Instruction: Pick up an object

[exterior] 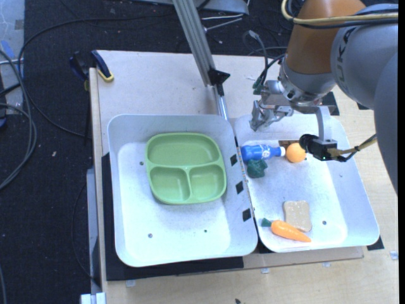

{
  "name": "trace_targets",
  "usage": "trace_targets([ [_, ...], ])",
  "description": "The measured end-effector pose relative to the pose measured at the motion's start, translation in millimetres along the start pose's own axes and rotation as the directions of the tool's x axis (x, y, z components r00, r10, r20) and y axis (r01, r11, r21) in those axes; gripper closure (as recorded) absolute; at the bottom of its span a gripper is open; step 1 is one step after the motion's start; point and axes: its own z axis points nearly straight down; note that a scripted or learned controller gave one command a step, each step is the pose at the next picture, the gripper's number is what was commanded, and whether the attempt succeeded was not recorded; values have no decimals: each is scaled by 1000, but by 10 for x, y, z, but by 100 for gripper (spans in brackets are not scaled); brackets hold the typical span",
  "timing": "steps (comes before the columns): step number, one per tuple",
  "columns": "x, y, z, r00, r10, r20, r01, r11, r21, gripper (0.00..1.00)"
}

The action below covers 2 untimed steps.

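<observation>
Two shallow white bins stand side by side on the bench. The left bin holds one green divided plate with three compartments, lying flat near its upper part. The right bin holds several small things: a blue and white bottle lying on its side at the upper left, a dark green lump touching it from below, an orange ball just beside the bottle's cap, and lower down a beige slice of bread with a toy carrot just below it. The gripper hangs over the upper left corner of the right bin, above the bottle, holding nothing; how wide it is, I cannot tell
</observation>
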Motion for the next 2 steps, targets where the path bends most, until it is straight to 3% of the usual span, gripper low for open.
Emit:
trace_targets([
  [2, 962, -76, 178, 1000, 0, 0, 0, 1000, 1, 100],
])
